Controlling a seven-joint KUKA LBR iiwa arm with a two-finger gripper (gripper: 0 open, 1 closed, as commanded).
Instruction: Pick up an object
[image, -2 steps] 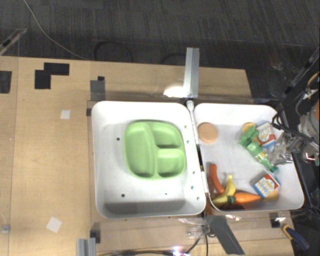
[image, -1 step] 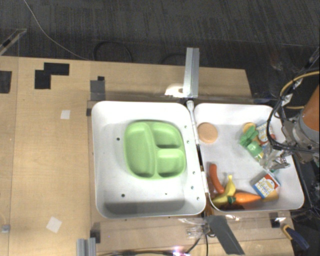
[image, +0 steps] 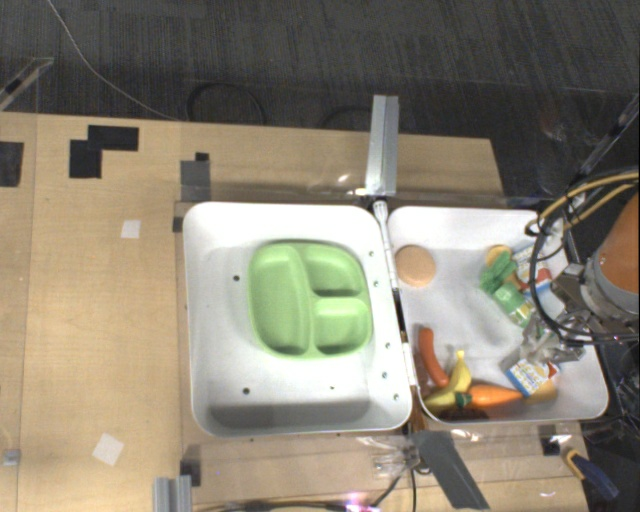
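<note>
1. nearest, along the right bin's (image: 590, 405) front wall: a carrot (image: 492, 396), a banana (image: 452, 384) and a red sausage (image: 430, 358) bunched together.
2. just right of them a small carton (image: 530, 376) lies under the hand (image: 543, 343); whether the hand is wide or narrow, i cannot tell.
3. the left bin (image: 215, 330) holds a green tray (image: 308, 297) with three compartments.
4. farther back in the right bin: a round bun (image: 415, 265) and a green packet (image: 500, 275).
5. the counter (image: 90, 330) is pale wood.
</note>
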